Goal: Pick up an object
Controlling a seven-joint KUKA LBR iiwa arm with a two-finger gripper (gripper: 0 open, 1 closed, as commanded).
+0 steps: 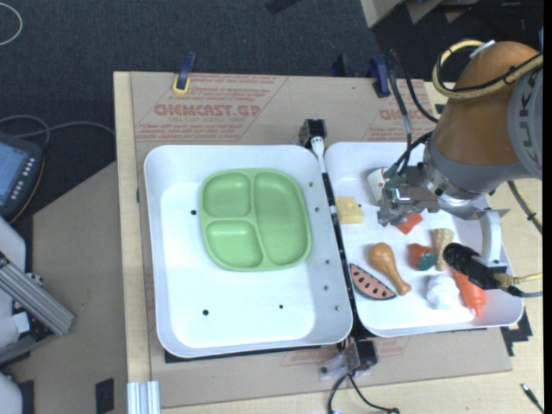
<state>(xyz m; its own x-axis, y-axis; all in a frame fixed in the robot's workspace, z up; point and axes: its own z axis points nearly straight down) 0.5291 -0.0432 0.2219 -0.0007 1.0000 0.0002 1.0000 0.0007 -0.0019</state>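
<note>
Gripper [398, 207], open or shut impossible to tell, over right bin [362, 304] beside cheese block [348, 210]

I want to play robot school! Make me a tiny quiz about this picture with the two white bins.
1. True or false: the green divided plastic plate lies in the left white bin.
2. Which toy lies nearest the wall between the bins? A) pale yellow cheese-like block B) orange carrot toy C) white lumpy toy
3. Fill in: the toy watermelon slice sits beside the brown toy ______.

Key: 1 true; 2 A; 3 drumstick. The gripper is over the right white bin.
</note>
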